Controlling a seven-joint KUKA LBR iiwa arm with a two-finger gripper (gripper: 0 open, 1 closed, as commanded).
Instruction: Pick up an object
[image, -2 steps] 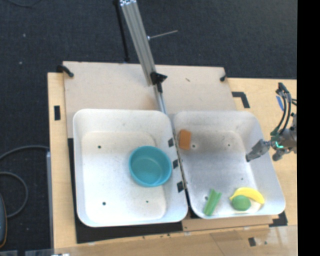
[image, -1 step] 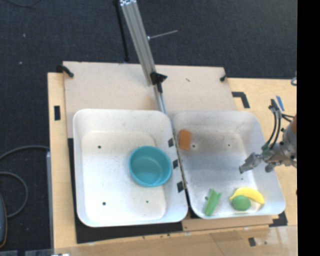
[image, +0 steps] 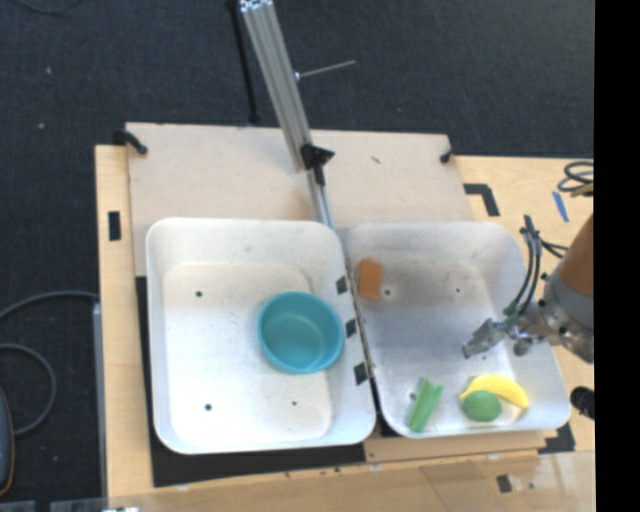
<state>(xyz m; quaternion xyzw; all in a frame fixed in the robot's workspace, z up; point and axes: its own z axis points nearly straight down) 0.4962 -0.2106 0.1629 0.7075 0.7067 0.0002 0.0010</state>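
Note:
In the right bin (image: 440, 250) lie an orange block (image: 369, 279) near the left wall, a green stick-shaped piece (image: 425, 404) at the front, and a yellow banana (image: 498, 390) with a green round fruit (image: 482, 405) resting against it. The gripper (image: 497, 338) hangs at the right side of this bin, just above and behind the banana, its fingers (image: 478, 343) spread open with nothing between them. A blue bowl (image: 301, 332) sits in the left bin (image: 200, 260), far from the gripper.
A metal pole (image: 285, 95) slants up from the divider between the bins. Cables (image: 530, 265) trail off the wrist over the right bin's far right wall. A brown board (image: 230, 170) lies behind the bins.

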